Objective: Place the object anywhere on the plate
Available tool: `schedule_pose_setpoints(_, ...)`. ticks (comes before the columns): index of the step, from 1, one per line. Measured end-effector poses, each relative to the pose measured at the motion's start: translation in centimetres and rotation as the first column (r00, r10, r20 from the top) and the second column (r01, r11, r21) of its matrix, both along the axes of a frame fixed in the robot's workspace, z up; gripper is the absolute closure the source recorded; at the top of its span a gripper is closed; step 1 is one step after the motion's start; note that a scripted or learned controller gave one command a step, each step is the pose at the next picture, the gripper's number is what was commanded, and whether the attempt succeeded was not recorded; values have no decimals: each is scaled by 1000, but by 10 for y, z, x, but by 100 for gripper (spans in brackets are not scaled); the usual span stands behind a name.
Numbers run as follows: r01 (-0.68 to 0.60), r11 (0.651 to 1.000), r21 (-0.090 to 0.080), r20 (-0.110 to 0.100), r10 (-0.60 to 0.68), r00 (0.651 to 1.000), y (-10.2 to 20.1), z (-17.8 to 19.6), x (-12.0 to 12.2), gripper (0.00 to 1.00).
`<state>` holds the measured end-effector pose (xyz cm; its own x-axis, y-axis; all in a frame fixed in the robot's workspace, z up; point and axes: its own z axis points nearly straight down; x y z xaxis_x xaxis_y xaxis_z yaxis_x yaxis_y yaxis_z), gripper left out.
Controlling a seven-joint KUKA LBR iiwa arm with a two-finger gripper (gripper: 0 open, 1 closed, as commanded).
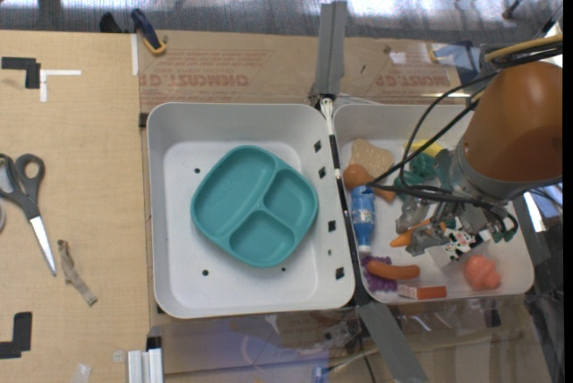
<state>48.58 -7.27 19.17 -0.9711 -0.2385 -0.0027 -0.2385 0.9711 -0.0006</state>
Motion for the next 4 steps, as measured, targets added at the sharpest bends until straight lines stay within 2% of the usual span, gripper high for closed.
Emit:
schedule_pose_setpoints(1, -117, 993, 1, 0, 117, 993, 89, 41, 64, 100)
schedule_pose_setpoints(2, -344, 939, 1, 0, 344, 939, 147, 54, 45, 100)
schedule_pose_setpoints(3, -141, 990, 1, 2, 141, 990, 176, 124, 61, 100)
schedule_pose_setpoints(4, -140, 990, 1, 1, 140, 990, 176, 124, 61, 0)
